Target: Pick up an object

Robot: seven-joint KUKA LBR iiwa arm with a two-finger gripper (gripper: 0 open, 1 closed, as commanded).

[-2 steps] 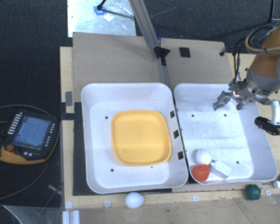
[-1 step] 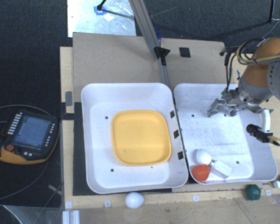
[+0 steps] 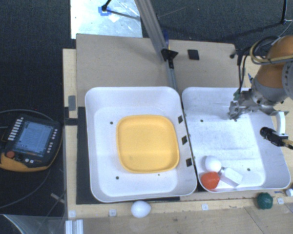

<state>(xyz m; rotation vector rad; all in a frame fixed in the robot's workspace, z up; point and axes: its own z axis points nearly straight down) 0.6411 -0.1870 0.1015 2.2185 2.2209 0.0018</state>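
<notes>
In the right bin [image 3: 244,130], gripper [image 3: 234,112], aperture unclear, hangs well apart from orange ball [image 3: 211,180].

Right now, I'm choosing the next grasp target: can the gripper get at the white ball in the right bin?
Probably yes. The gripper sits over the same right bin, with bare floor between it and the white ball. The orange object crowding the ball could hamper finger placement.

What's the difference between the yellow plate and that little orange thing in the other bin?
The yellow plate is broad, flat and square with rounded corners; the orange object is small and rounded. The plate lies alone in the middle of the left bin; the orange object sits in the near corner of the right bin, close against a white ball and a white block. Both lie apart from the gripper.
</notes>
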